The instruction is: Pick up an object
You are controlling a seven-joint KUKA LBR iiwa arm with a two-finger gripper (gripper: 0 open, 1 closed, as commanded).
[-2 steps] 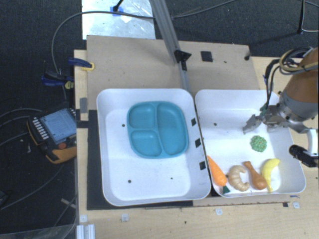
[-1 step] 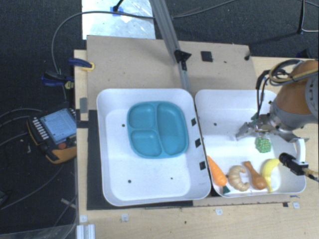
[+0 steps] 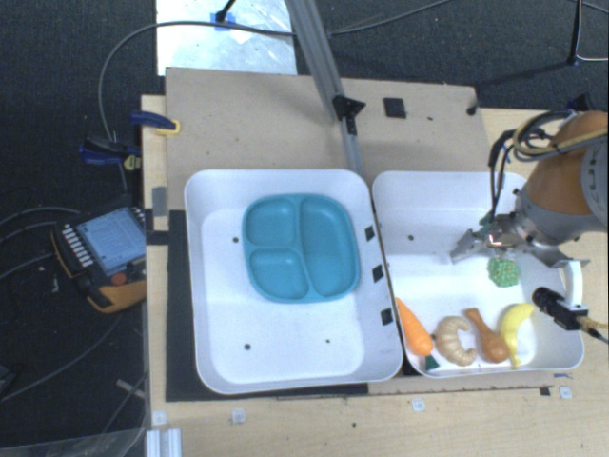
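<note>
The gripper [image 3: 481, 243] hovers in the right bin [image 3: 419, 203] just above the green ball [image 3: 503, 272], approach step; next it must descend onto it.

Open white floor was left ahead of the gripper [image 3: 473, 245] toward the right bin's [image 3: 419, 198] far-left corner. Just beneath the jaws a green broccoli piece [image 3: 503, 272] was met — beyond it the way was blocked by banana [image 3: 517, 327], drumstick [image 3: 487, 337], shrimp [image 3: 455, 340] and carrot [image 3: 413, 326].
</note>
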